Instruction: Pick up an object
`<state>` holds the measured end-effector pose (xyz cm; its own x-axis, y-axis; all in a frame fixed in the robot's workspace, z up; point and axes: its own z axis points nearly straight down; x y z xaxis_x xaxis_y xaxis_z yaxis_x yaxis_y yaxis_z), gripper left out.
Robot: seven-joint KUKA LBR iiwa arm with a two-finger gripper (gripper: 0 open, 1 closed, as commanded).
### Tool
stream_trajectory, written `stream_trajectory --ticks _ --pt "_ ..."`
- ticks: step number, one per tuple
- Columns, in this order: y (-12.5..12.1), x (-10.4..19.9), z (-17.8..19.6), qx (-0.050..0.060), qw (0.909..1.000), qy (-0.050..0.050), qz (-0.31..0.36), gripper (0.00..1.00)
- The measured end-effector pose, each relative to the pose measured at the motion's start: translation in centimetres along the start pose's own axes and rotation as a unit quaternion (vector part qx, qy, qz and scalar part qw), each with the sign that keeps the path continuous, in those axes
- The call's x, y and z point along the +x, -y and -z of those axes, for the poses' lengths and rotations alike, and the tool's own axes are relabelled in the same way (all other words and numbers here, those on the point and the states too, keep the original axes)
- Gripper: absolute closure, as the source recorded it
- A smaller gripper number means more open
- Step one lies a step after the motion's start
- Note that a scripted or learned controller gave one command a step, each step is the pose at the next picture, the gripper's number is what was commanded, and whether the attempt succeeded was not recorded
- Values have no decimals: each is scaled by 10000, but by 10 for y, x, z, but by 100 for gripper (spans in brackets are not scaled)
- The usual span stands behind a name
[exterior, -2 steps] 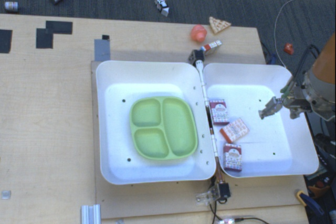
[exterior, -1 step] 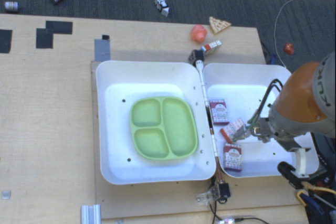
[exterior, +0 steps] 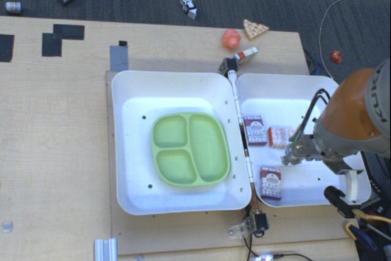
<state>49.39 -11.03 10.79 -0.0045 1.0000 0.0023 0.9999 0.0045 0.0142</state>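
Three small red-and-white packets lie in the right bin (exterior: 305, 108), and the hand (exterior: 292, 154) is the landmark for all of them. Whether it is spread or pressed together cannot be told. Nearest the camera, the near packet (exterior: 270, 183) lies just left of the hand and below it. The middle packet (exterior: 280, 136) sits close above the hand. The left packet (exterior: 255, 130) lies beyond, by the bin's wall. Farther left, the left bin (exterior: 131, 150) holds a green divided tray (exterior: 190, 150). Past both bins, an orange ball (exterior: 231, 38) rests on the desk (exterior: 55, 150).

green tray (exterior: 190, 150), left bin (exterior: 131, 131), end effector (exterior: 292, 154)
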Motion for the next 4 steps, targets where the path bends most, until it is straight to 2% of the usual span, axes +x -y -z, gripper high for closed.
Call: stream_trajectory --ticks 1,2,3,4 --pt "0 0 0 2 10000 0 0 0" --pt "5 24 -21 22 10000 33 -14 0" --pt "3 25 -10 -9 10000 32 -2 100" --pt "3 25 -10 -8 10000 31 -2 0"
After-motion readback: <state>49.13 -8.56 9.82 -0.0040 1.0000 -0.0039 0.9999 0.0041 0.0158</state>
